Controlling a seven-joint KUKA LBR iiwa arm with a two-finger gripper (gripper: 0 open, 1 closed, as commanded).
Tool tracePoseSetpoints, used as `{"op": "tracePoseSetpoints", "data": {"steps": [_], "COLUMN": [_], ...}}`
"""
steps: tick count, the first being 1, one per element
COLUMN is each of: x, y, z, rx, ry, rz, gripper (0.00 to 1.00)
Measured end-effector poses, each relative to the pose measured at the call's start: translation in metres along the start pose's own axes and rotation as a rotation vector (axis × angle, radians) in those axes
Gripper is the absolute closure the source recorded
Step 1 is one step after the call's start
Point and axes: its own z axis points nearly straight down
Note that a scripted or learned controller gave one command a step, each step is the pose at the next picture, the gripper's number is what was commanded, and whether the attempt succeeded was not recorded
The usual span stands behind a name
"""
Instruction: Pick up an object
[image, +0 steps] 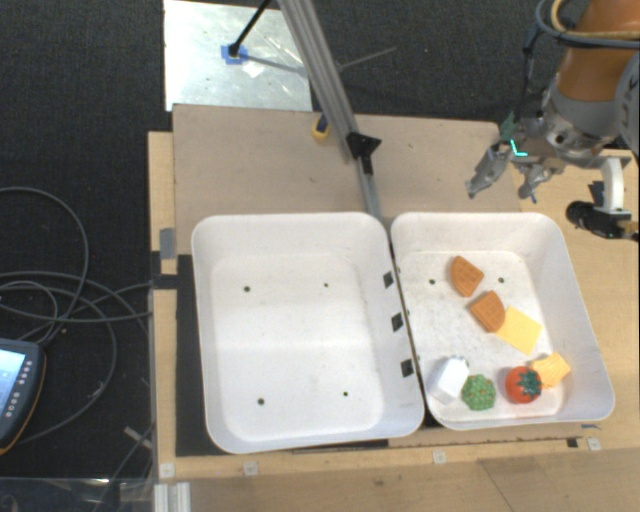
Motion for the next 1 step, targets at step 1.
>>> {"op": "tracePoseSetpoints", "data": {"steps": [1], "x": [-0.0001], "y": [0.0006], "z": [-0.0023], "rx": [-0.003], "ry": [-0.001], "rz": [-0.001], "gripper": [0.00]}}
